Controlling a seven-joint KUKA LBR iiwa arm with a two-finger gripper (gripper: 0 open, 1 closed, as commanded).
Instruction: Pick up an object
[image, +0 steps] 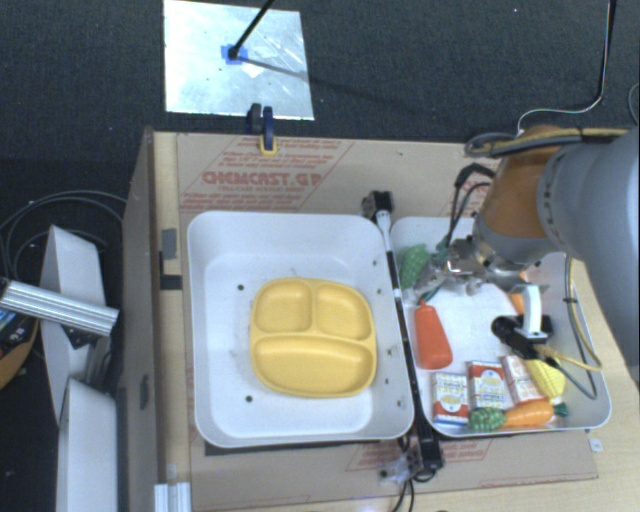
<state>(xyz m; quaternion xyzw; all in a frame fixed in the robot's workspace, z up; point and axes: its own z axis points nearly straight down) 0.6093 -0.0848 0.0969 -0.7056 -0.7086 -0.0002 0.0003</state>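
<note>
Tool (440, 277) is low in the right bin (472, 335), at its far end. We cannot tell if it is apart or together because the wrist blocks the tip, and we see nothing clamped in it. Nearest candidates: a green toy vegetable (413, 262) just beside the tool on the side away from the arm, maybe touching, can't confirm. An orange toy carrot (432, 336) lies near the tool on its camera-ward side, along the bin wall. Well apart from the tool, at the bin's near end and packed close: small food boxes (470, 388), toy corn (546, 378), a second carrot (530, 412). A yellow divided plate (313, 335) is in the left bin (222, 300), well apart from the tool. Risks as we judge them: the green piece sits tight to the bin corner, so a close could hit the wall or shove it up the side. The carrot is smooth and tapered and may squirt out. Sitting between the two, the tool may nip neither. Hard to read: what the green piece really is and the box labels. The arm covers the bin's far right part.
</note>
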